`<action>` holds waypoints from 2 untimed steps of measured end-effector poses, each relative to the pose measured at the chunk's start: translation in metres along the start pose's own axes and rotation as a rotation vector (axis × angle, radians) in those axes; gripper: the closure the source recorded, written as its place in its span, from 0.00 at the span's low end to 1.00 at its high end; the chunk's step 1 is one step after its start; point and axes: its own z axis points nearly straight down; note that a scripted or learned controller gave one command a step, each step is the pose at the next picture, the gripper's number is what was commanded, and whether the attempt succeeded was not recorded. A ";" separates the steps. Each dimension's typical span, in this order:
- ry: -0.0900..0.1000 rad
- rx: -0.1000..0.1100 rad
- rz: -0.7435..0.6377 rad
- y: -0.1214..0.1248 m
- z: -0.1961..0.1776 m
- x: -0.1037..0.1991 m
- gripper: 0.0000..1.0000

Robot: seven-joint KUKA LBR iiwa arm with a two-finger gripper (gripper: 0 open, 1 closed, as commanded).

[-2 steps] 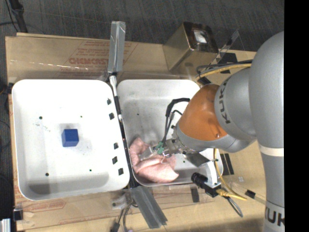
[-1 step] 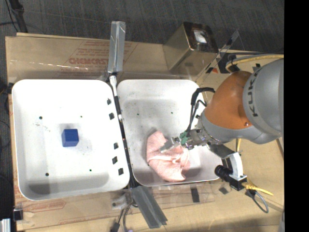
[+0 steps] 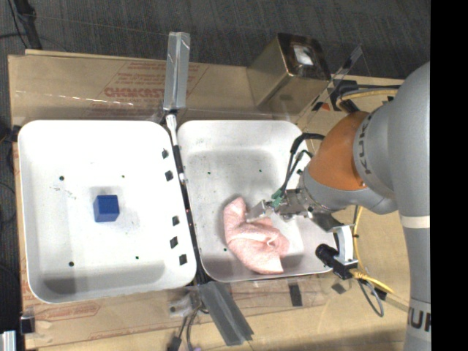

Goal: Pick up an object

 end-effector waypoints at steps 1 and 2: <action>0.001 0.000 -0.074 0.031 0.000 0.048 0.00; 0.002 0.003 -0.097 0.009 0.001 0.056 0.00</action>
